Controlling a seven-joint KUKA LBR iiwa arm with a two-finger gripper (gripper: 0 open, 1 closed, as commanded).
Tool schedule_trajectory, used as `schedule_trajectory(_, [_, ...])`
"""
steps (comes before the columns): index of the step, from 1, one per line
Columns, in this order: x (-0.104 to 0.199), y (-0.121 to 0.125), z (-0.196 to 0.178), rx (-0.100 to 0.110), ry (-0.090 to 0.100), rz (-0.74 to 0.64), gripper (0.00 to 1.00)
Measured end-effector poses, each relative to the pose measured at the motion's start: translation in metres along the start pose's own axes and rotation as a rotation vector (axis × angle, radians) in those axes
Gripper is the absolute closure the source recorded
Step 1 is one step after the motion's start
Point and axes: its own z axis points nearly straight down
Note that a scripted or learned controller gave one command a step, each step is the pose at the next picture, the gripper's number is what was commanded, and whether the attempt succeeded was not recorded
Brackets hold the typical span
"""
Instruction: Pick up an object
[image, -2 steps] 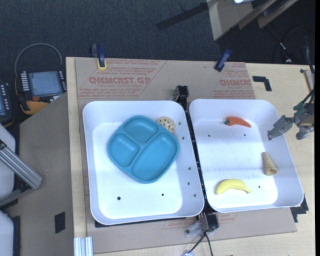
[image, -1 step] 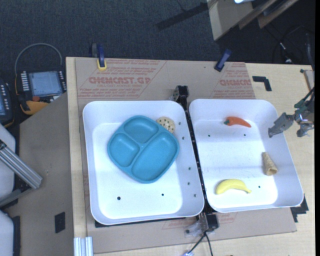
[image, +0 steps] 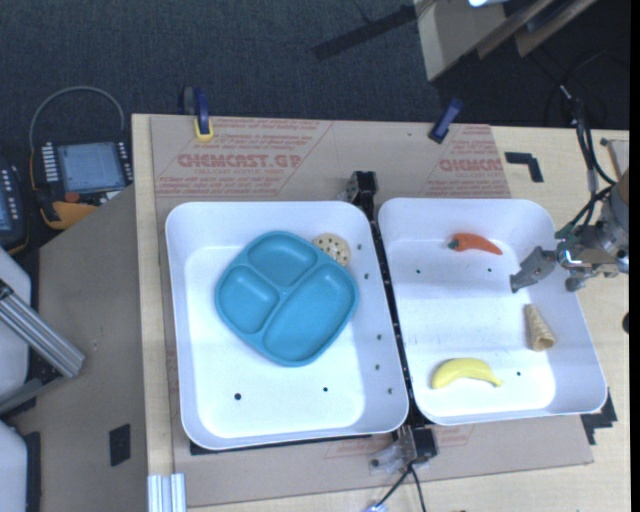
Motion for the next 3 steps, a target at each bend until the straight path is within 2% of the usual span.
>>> schedule_trajectory(2, [0.005, 0.005, 0.092, -0.001, 0.0, 0.0, 0.0])
schedule_trajectory(3, [0.003, 0.006, 0.078, -0.009, -0.004, 0.001, 1.0])
